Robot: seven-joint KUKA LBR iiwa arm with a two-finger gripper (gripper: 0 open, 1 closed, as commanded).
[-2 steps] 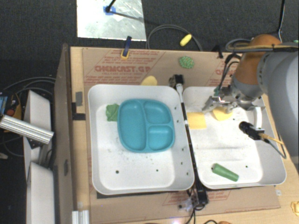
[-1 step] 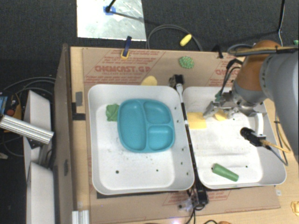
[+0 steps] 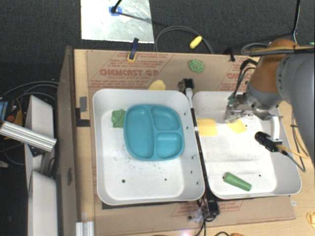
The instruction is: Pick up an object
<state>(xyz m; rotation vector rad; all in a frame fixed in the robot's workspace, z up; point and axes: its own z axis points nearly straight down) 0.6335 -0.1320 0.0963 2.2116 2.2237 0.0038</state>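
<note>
1. In the right bin (image 3: 290,181), near its back wall, the gripper (image 3: 234,113) hangs low on the grey arm (image 3: 290,77); whether it is wide or narrow cannot be told from this view, and nothing is seen held in it
2. Just beside the gripper, toward the front, lies a small yellow piece (image 3: 238,127), partly under the wrist, so contact with it cannot be confirmed
3. A little to the left, near the wall between the bins, a yellow block (image 3: 206,127) lies flat on the bin floor
4. Well apart, near the front of the same bin, rests a green pickle (image 3: 237,181), lying at a slant
5. The step in hand looks like a descent onto the small yellow piece, the nearest target; to do it well, the arm should centre over the piece, come straight down to the floor, and close only once the piece sits squarely in the gap
6. The piece looks thin and flat, so a shallow grasp would likely slip off
7. In the left bin (image 3: 106,181) sit a blue tray (image 3: 153,132) and a green scrap (image 3: 118,117) at its left edge
</note>
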